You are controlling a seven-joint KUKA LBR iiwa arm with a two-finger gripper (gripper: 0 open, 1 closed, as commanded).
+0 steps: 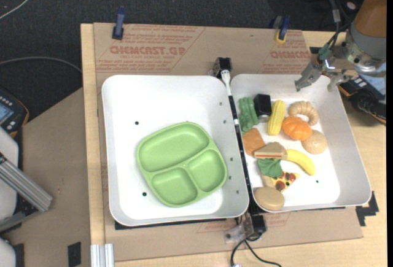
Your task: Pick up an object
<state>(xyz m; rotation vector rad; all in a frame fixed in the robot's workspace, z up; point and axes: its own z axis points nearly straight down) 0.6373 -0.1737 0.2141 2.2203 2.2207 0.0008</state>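
Camera view, from above and at a slant. Two white bins are set side by side on the tabletop [61, 131], so that things may be carried from one to the other. The left bin [116, 100] is occupied by a green divided plate [180, 163], laid flat with its three compartments bare. The toy food is gathered in the right bin [350, 155]: a green vegetable [248, 113] and a black block [263, 104] nearest the dividing rim, a corn cob [277, 117] just beside them, a pretzel-like ring [304, 111] touching an orange [298, 129], a sandwich [270, 150], a banana [301, 162] and a tan round piece [269, 198] at the near end. The pieces are crowded, several touching, which is judged to leave little room for a clean approach. The claw [320, 77] is seen over the far right corner of this bin, above bare floor and apart from the pile, its fingers spread and nothing held between them. No object is yet grasped; the pretzel-like ring and corn cob lie nearest and are judged the likeliest targets. A descent toward the pile would be required next.
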